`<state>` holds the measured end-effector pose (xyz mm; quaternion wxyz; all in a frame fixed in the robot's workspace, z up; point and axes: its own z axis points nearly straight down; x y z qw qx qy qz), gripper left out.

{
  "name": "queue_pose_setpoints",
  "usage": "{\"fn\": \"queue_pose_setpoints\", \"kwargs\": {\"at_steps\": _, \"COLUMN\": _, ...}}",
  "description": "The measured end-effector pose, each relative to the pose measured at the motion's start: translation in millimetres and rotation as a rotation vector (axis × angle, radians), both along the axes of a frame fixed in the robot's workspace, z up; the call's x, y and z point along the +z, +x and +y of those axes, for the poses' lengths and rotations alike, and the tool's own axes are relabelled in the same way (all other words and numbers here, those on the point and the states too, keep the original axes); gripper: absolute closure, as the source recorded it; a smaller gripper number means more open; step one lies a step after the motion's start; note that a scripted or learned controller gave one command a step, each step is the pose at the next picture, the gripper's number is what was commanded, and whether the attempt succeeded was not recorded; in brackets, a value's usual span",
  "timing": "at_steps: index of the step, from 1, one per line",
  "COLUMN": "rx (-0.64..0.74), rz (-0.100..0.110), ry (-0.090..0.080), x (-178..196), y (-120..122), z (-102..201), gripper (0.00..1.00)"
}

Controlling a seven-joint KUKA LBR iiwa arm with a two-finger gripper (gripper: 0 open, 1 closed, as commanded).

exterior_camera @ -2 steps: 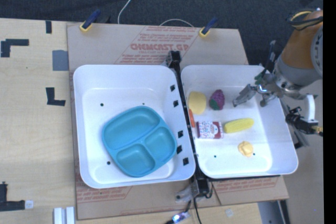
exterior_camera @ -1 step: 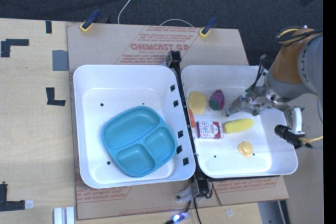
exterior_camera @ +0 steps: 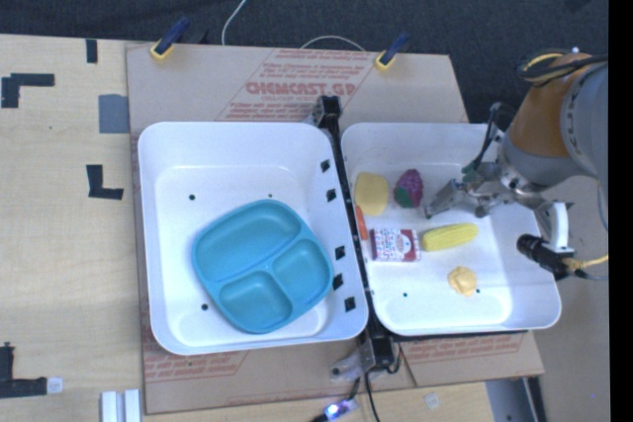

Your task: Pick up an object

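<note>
Bench of pale wood (exterior_camera: 59, 242) under a cardboard sheet (exterior_camera: 297, 84), two white bins side by side. Nearest, in the right bin (exterior_camera: 514, 311): small yellow piece (exterior_camera: 462, 281), then red-and-white carton (exterior_camera: 393, 244) and corn cob (exterior_camera: 448, 236). Farther back, yellow lump (exterior_camera: 371, 193) and purple fruit (exterior_camera: 408, 187). Gripper (exterior_camera: 442, 201) low just above the corn, prongs spread, nothing between them. Corn probably light, stiff, bumpy; best pinched across its middle. Left bin (exterior_camera: 158, 163): blue divided plate (exterior_camera: 262, 264).
</note>
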<state>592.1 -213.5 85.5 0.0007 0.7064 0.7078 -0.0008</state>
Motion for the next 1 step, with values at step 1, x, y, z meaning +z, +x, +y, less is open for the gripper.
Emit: {"fn": "queue_pose_setpoints", "kwargs": {"at_steps": 1, "rx": 0.001, "rz": -0.002, "ry": -0.003, "x": 9.7, "y": 0.7, "z": -0.3, "gripper": 1.0}}
